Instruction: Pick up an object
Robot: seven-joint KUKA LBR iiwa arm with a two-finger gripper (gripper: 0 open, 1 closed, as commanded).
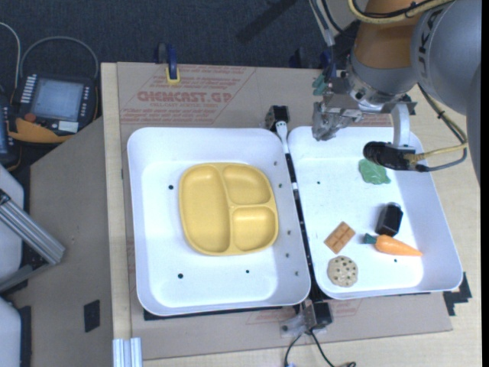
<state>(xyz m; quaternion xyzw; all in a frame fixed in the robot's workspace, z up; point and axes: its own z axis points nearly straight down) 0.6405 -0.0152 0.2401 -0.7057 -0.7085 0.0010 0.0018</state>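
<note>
The right bin (pixel 432 205) holds several small items. A green leafy piece (pixel 374 173) lies near its back, and a black block (pixel 389 219) sits in front of that. An orange carrot (pixel 397 245) lies at the front right. A brown waffle-like square (pixel 339 237) and a round speckled cookie (pixel 342 271) lie at the front left. My gripper (pixel 327 128) hangs over the right bin's back left corner, apart from all the items and well behind them. Nothing shows in its grasp.
The left bin (pixel 153 167) holds a yellow three-compartment plate (pixel 228 207). A black fitting with a yellow cable (pixel 388 154) hangs off the arm just above the green piece. A black divider (pixel 292 189) runs between the bins. A handheld control pendant (pixel 53 102) lies off the bench at left.
</note>
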